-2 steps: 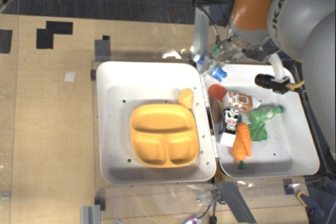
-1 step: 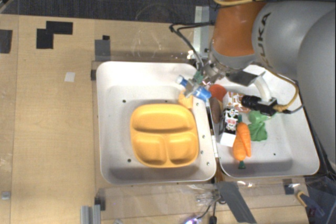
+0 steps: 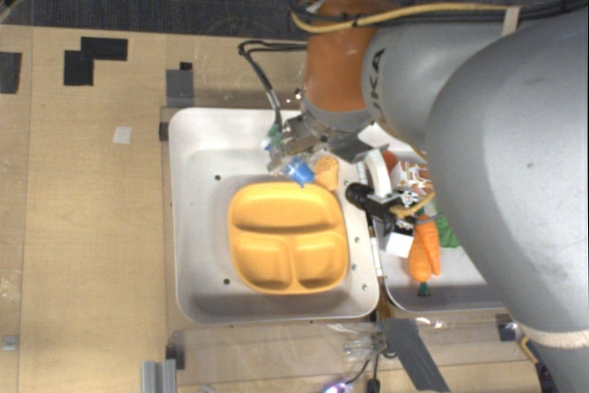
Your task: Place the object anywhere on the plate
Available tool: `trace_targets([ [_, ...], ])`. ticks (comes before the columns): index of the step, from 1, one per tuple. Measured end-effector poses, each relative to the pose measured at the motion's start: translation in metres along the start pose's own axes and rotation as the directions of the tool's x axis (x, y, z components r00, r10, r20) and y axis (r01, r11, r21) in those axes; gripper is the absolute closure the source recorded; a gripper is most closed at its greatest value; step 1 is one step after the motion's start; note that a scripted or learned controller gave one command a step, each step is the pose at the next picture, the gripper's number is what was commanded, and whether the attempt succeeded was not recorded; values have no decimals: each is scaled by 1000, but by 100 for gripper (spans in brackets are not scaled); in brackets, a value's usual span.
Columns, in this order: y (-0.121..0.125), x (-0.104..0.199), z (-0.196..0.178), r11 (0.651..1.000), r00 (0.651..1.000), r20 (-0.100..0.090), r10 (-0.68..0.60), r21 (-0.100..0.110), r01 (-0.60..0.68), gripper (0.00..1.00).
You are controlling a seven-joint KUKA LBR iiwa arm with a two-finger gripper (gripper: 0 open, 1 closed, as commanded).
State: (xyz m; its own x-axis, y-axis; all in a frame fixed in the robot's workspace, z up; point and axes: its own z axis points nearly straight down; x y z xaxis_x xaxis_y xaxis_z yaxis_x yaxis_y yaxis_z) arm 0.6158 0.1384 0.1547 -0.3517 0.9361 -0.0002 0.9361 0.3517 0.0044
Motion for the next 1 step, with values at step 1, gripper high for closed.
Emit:
trace_targets([
  [1, 16, -3, -66, 1000, 1000, 1, -30, -2, 30, 100],
])
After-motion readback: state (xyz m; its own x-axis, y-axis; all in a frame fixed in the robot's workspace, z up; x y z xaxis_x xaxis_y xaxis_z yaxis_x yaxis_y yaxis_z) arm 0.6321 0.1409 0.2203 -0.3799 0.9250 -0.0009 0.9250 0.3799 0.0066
